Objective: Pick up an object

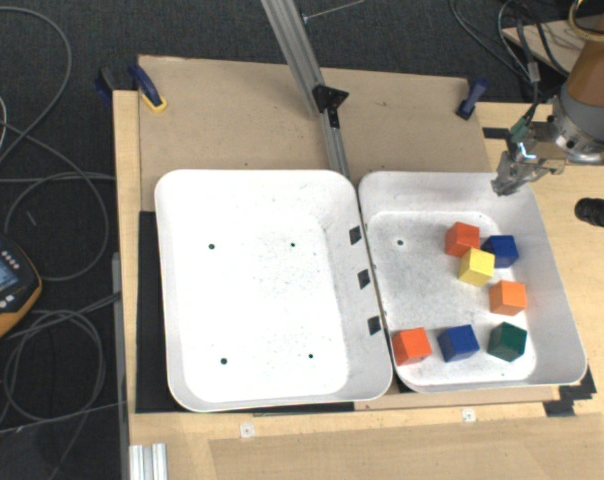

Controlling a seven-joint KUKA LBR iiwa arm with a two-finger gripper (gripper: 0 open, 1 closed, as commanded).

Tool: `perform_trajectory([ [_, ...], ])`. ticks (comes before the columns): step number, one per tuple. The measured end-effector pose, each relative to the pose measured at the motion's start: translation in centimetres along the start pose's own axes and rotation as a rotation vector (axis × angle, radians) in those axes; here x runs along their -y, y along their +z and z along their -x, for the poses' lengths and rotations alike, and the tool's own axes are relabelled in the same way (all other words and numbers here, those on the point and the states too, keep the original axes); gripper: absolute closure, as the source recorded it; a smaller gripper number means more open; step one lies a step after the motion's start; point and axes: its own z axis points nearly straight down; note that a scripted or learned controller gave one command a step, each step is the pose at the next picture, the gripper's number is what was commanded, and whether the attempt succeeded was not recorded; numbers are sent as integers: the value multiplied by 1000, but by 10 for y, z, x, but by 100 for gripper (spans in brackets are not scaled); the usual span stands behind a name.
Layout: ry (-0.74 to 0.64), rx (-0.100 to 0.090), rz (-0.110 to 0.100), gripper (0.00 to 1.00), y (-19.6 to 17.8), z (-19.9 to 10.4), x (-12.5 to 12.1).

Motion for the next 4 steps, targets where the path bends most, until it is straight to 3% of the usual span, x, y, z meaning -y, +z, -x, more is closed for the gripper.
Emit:
perform_trajectory([
  [1, 0, 0, 1, 100, -52, 0, -2],
  [3, -5, -5, -6, 100, -66, -104, -9],
  [4, -5, -5, -9, 100, -53, -158, -2],
])
